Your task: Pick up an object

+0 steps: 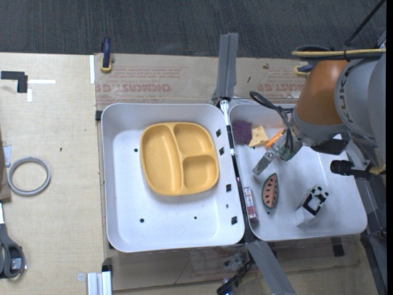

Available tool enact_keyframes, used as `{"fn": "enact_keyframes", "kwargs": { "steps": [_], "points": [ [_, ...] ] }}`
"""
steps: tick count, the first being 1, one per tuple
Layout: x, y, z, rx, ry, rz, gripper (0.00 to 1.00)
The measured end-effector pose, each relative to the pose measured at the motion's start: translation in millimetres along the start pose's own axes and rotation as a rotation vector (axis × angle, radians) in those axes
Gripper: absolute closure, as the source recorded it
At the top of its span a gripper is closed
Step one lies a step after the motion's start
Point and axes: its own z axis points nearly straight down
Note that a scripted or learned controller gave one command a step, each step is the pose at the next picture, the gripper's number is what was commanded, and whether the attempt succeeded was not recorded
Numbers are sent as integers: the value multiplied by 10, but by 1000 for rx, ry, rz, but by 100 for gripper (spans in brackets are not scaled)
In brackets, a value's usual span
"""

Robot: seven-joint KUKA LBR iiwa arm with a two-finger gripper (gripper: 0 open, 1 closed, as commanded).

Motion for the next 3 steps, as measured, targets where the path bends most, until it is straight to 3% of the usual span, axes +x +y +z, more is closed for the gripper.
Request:
{"fn": "enact_keyframes", "kwargs": {
  "steps": [1, 2, 3],
  "points": [
    [-117, -71, 5, 2, 1, 510, 0],
    [736, -901, 12, 3, 4, 495, 0],
    [746, -888, 12, 3, 3, 719, 0]
  ]
}}
